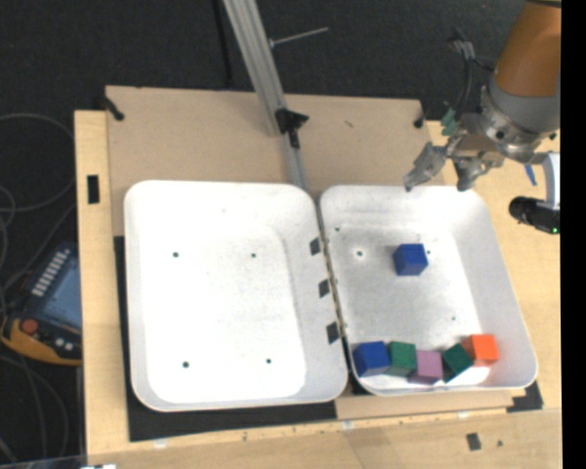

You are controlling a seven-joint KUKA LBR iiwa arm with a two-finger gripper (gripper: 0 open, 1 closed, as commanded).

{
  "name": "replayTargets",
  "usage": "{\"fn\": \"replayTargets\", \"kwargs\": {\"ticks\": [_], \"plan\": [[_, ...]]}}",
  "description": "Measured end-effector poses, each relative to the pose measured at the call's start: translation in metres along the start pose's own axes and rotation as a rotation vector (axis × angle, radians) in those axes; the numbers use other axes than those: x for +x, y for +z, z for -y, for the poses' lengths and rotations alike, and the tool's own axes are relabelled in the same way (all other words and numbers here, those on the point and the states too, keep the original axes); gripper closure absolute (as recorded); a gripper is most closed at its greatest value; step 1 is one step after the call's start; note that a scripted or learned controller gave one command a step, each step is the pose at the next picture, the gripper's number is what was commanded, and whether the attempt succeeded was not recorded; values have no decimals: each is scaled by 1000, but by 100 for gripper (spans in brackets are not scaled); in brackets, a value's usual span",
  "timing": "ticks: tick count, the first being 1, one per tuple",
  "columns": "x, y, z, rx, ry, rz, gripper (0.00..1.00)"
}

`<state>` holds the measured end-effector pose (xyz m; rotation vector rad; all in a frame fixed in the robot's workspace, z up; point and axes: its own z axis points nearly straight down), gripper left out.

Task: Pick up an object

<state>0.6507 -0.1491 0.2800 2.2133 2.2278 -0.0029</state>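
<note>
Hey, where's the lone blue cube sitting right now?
The lone blue cube sits by itself near the middle of the right bin, apart from the row of blocks along that bin's near edge.

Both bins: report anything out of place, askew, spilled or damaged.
Nothing stands out. The right bin holds one blue cube alone near its middle and five more blocks crowded in a row against its near wall, all inside the rim. The end effector hangs open above that bin's far edge, holding nothing.
</note>
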Motion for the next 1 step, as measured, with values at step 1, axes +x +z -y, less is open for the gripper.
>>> {"fn": "replayTargets", "kwargs": {"ticks": [1], "plan": [[-17,111,41,8,8,-2,0]]}}
